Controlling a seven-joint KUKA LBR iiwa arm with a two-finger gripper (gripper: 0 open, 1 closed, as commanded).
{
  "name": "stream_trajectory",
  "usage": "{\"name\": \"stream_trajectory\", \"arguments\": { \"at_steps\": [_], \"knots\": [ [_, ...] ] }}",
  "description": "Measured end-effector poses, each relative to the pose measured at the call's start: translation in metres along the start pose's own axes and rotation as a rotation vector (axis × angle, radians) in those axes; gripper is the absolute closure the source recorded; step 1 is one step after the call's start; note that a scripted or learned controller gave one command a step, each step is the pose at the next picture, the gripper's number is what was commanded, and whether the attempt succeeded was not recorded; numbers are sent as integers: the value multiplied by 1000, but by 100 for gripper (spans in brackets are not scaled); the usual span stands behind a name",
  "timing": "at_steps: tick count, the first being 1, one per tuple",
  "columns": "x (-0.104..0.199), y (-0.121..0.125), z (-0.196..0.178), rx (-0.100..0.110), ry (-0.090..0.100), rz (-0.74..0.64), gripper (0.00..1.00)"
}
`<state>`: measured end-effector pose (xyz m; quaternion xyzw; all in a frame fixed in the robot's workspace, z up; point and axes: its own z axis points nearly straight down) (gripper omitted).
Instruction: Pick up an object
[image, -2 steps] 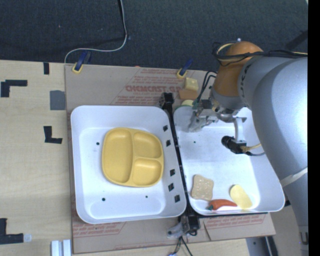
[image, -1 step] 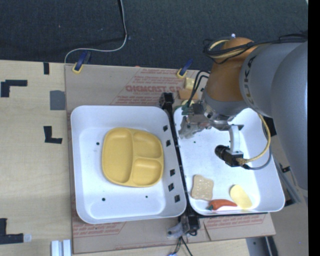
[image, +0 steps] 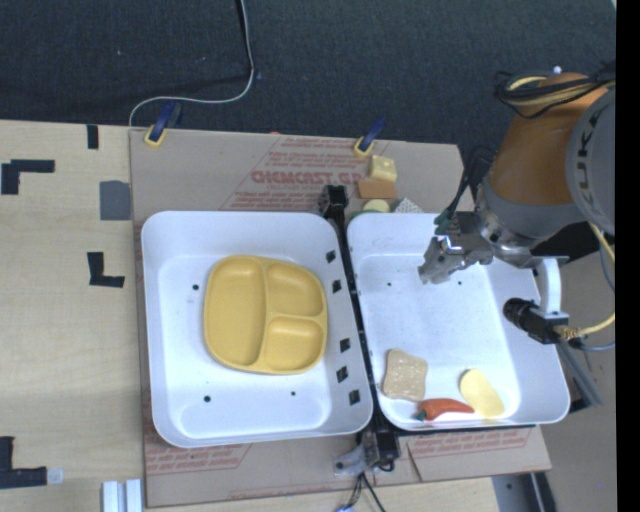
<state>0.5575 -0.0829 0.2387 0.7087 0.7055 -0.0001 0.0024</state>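
Note:
In the right bin (image: 452, 330) lie a tan bread slice (image: 405, 375), a red-orange pepper-like piece (image: 445, 408) and a pale yellow piece (image: 483, 393), all near the front edge. My gripper (image: 441, 260) hangs over the back part of the right bin, well away from those items. I see nothing between its fingers.
The left bin (image: 170, 330) holds a yellow divided plate (image: 265, 313). Behind the bins, on the cardboard, sit a tan block (image: 379, 178) and a small green piece (image: 374, 207). A black cable (image: 245, 50) runs at the back. A black clip (image: 333, 200) sits between the bins.

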Motion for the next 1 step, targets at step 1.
{"name": "stream_trajectory", "arguments": {
  "at_steps": [1],
  "knots": [
    [62,-24,51,11,6,-9,100]
  ]
}}
